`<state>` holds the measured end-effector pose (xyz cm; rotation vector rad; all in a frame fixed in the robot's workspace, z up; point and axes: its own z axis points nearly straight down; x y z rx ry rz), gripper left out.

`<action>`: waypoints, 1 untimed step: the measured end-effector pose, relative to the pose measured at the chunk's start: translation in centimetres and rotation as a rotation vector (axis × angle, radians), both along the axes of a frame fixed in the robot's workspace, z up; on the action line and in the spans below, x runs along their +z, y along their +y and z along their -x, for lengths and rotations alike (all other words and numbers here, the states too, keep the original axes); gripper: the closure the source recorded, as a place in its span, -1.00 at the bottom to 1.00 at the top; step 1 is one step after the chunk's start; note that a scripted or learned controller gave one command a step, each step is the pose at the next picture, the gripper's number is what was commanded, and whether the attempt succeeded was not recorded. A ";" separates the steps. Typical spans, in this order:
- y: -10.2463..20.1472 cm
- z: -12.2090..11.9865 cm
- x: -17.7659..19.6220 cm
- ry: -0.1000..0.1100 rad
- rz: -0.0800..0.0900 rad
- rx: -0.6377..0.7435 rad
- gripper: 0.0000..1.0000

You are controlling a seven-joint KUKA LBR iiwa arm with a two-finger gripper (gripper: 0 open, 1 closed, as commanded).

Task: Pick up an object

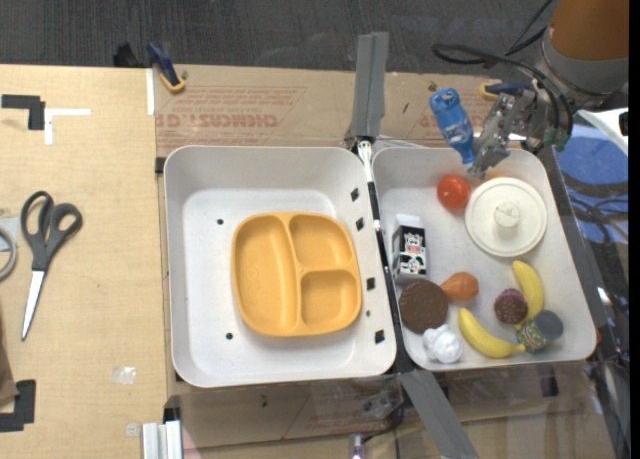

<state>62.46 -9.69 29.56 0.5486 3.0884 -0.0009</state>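
Observation:
My gripper (478,157) hangs over the back left corner of the right bin (572,247), reaching in from the upper right. It is shut on the lower end of a blue bottle (451,123), which tilts up and to the left over the bin's back rim. Just below the bottle lies a red tomato (453,191). A round white lid with a knob (507,215) rests right under the gripper.
The right bin also holds a small printed box (411,250), a brown disc (423,304), an orange piece (461,286), two bananas (485,336), a dark red ball (510,306) and a white crumpled item (441,345). An orange divided plate (296,274) lies in the left bin (190,247). Scissors (42,239) lie at far left.

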 end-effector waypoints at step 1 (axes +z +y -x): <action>0.0 -0.1 1.0 -0.004 0.002 0.003 1.00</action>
